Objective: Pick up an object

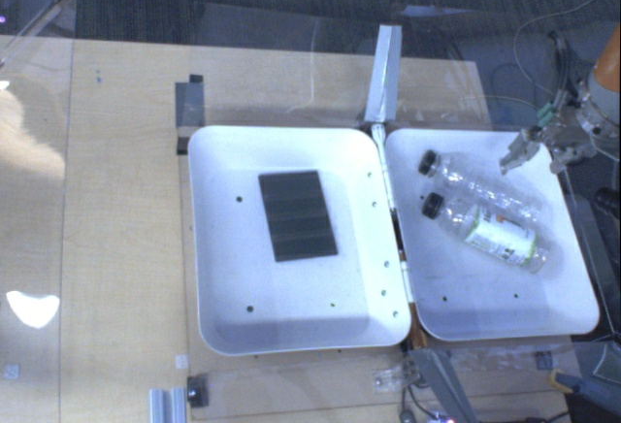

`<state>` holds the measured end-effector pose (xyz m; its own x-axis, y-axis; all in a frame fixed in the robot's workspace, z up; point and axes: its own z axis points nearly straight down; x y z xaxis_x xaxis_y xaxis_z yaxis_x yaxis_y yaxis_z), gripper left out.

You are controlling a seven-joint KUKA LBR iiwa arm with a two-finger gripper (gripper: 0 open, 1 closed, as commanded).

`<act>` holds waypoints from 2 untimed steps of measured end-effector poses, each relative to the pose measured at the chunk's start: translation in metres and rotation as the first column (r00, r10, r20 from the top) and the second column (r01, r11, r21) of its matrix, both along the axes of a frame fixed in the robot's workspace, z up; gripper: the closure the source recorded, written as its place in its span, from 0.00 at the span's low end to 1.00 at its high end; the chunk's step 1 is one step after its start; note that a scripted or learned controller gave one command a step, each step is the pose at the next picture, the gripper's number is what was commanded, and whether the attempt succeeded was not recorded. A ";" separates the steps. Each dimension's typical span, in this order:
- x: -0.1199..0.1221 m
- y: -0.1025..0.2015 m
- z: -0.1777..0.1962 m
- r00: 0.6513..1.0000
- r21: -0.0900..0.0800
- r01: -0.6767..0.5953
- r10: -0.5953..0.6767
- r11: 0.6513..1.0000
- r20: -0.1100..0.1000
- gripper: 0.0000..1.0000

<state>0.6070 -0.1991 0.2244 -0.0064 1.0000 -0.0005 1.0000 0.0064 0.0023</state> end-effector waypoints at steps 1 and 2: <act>-0.030 -0.001 0.026 1.000 0.000 0.019 -0.019 1.000 0.003 0.00; 0.010 0.017 -0.076 0.999 0.000 -0.036 0.036 0.999 0.001 0.00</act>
